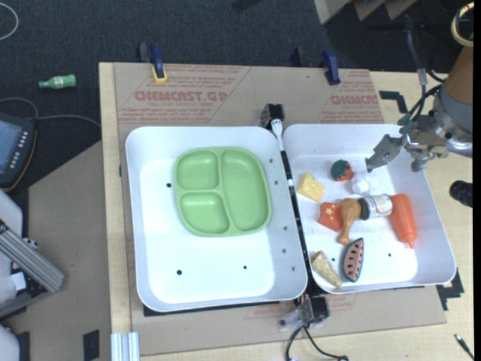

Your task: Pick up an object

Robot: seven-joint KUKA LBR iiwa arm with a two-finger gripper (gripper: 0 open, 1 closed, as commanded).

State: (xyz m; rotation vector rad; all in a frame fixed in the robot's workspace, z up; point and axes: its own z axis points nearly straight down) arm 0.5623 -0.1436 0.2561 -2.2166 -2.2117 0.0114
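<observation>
We see the tabletop [225, 96] carrying two white bins: the left bin [150, 262] holds a green tray [223, 190], and the right bin [428, 254] holds the small food toys. The arm [458, 119] reaches in from the right, and its claw [387, 155] hangs over the right bin's upper part; we cannot tell its state from this view. Nothing lies in it, so we judge the approach step to be in hand, with no object yet picked. The candidates lie below and left of the claw: a carrot [404, 218], a drumstick [349, 218], a melon slice [352, 259], a cheese wedge [310, 187], and a tomato [342, 170] nearest. The next move calls for centring over one toy, descending and gripping it.
</observation>
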